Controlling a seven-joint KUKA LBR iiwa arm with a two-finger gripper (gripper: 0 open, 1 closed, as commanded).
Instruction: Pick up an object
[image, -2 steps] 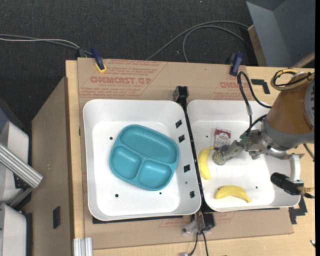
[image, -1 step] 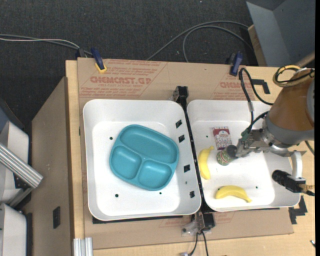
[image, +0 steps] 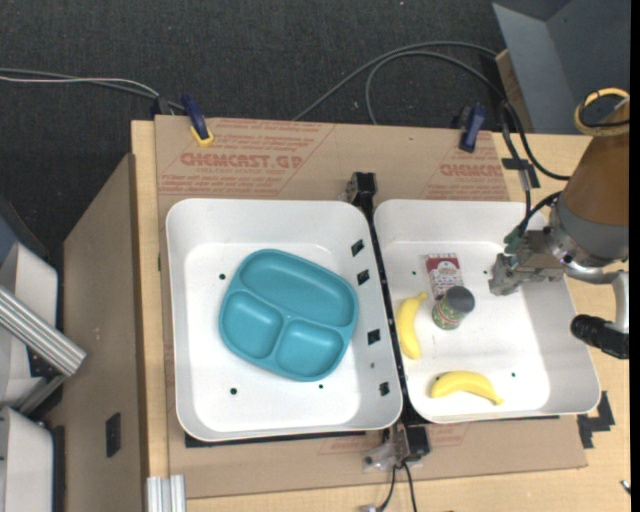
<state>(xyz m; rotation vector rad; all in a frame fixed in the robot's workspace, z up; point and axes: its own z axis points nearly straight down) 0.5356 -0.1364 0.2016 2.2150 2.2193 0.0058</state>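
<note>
The right bin (image: 560, 390) holds a small red and white packet (image: 442, 268) and a dark-lidded can (image: 453, 308) standing just below it. One yellow banana (image: 408, 327) lies along the bin's left wall, and a second banana (image: 465, 387) lies near its front. My gripper (image: 505, 274) hangs over the right half of this bin, to the right of the packet and the can and apart from both. Nothing shows in its grasp. A teal divided plate (image: 288, 315) lies in the left bin (image: 190, 250).
A black divider with clips (image: 375, 300) runs between the two bins. Blue clamps (image: 199, 125) (image: 470, 127) hold the cardboard at the back. Cables trail across the dark floor behind. The grey and orange arm (image: 600, 190) covers the right bin's far right corner.
</note>
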